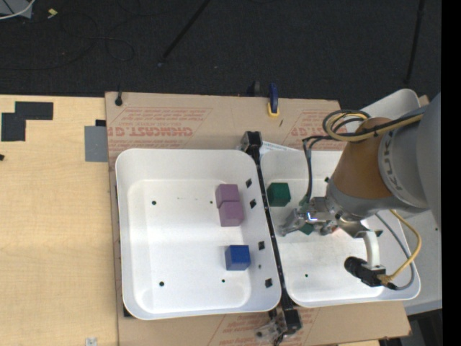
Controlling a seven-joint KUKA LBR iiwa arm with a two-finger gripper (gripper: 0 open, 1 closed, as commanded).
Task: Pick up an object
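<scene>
Grey arm (414,161) reaching in from the right, bulky and curved, filling the upper right corner. Orange band (360,171) wrapping it above the wrist, tapering downward and leftward. Yellow and black cables looped over the top of the band and trailing below it to the right. Wrist angled down to the left, ending in the gripper (301,222), low, metallic, pointed leftward. Something small and green showing at the fingers, too blurred to tell whether gripped. Finger spacing not readable from this slant.

Three blocks (229,204), perhaps four.
</scene>
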